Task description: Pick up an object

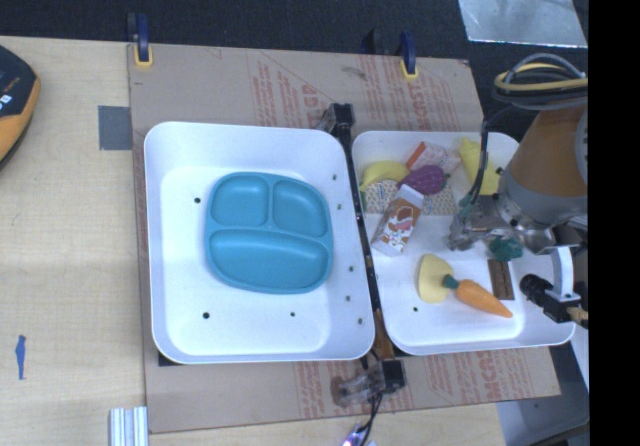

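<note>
The right white bin (450,339) holds several toy foods. An orange carrot (480,297) lies at the front, touching a pale yellow wedge (432,278). A red and white carton (398,220) lies near the left wall, with a purple grape bunch (427,178) and a yellow fruit (383,172) behind it. My gripper (468,232) hangs low over the middle right of this bin, behind the carrot and right of the carton. A small teal piece (506,248) sits just to its right. Nothing shows between the fingers.
The left white bin (175,324) carries a blue divided plate (268,232). More toys, an orange-red piece (419,153) and a yellow one (470,158), lie at the back of the right bin. A brown strip (502,280) lies by the carrot. The arm's grey body (545,169) overhangs the bin's right side.
</note>
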